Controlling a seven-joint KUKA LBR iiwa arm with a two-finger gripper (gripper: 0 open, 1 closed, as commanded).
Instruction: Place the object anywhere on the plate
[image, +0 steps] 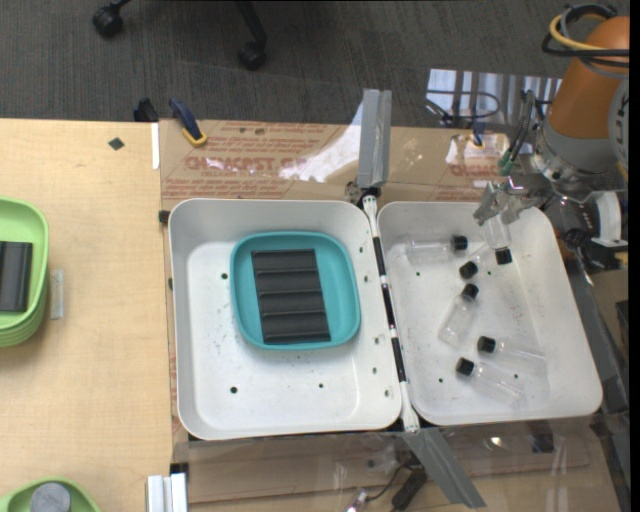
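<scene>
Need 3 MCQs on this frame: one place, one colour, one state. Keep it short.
1. Where is the plate?
A. left bin
B. right bin
C. on the wooden bench

2. What colour is the plate?
A. red
B. teal
C. white

3. How do the clear vials in the right bin stand?
A. stacked on the plate
B. held up by the hand
C. lying loose on the bin floor

Key:
1 A: it sits in the left bin.
2 B: its rim is teal.
3 C: they lie scattered flat, black caps showing; the hand is over the bin's far edge.
</scene>
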